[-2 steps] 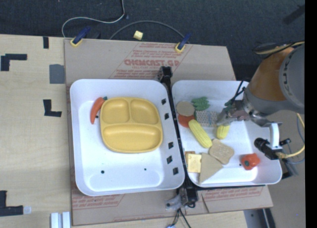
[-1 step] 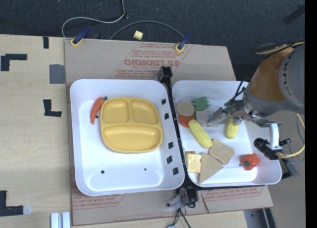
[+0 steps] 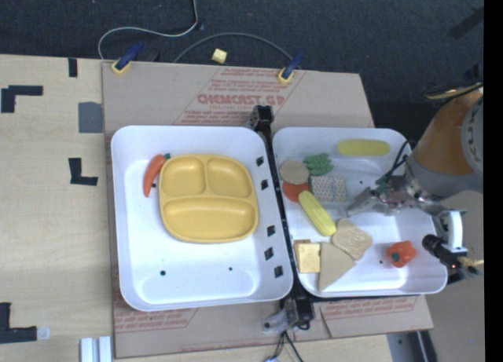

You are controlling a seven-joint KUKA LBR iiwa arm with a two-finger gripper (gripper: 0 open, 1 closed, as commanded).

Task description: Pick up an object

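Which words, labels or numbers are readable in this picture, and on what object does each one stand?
"CHEMCAST GP": red print on the brown board under the two white bins, repeated in slanted rows.
The smaller red lines beside it are too blurred to read.
No text is legible on the bins, the yellow plate or the food items.

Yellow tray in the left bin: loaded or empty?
Empty. The yellow tray shows bare compartments; the carrot lies beside it on the left bin floor, at the tray's left edge, not in it.

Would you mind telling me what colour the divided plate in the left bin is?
Yellow: the divided plate shows plainly in the camera view.
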